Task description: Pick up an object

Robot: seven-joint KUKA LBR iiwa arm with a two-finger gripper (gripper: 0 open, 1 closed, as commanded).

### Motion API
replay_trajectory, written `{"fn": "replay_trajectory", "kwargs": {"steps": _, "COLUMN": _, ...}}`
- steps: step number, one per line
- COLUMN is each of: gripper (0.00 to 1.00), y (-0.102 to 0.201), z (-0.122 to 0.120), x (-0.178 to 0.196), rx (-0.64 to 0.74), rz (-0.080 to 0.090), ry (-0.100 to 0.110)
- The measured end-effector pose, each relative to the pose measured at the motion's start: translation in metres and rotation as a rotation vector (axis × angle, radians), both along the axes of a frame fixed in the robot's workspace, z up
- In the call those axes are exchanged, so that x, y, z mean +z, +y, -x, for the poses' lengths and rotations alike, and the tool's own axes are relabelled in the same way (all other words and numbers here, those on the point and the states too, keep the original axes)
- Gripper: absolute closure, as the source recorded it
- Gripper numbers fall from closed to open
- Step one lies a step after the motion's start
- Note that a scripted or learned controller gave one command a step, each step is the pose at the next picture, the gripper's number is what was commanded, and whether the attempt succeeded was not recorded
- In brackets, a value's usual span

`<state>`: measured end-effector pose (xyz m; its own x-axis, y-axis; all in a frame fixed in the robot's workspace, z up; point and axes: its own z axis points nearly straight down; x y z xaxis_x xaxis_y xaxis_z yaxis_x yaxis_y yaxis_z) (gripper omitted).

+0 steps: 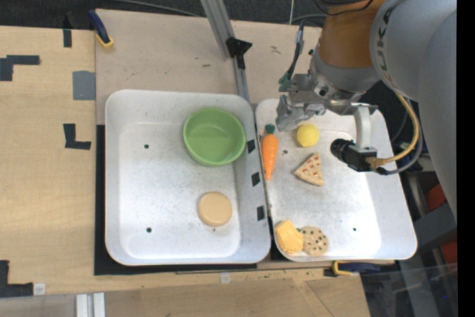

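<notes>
We see the claw [291,117] low over the far left corner of the right bin [386,234], hanging from the grey arm [415,33] with its orange band. Whether it is spread or pressed together we cannot tell; nothing visibly sits in it, so we judge the pick not yet made.

The nearest candidates lie just by it. A yellow ball [307,135] rests just to the right and slightly nearer than the claw, and an orange carrot [269,154] lies along the bin's left wall, its green top close beneath the claw. A pizza slice [310,170] sits a little nearer still. At the near edge of this bin a corn cob [289,237] touches a cookie [314,240].

In the left bin [126,234] a green bowl [214,135] stands towards the far right, and a tan round disc [215,209] lies nearer.

As we read it, the approach is largely done; closing on a thing and lifting it off the table remain.
</notes>
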<state>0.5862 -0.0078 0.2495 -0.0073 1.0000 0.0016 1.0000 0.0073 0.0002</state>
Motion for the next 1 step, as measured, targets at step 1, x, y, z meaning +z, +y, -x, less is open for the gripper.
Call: {"fn": "replay_trajectory", "kwargs": {"steps": 1, "gripper": 1.00, "y": 0.0497, "z": -0.0276, "x": 0.0024, "rx": 0.000, "rz": 0.000, "ry": 0.000}}
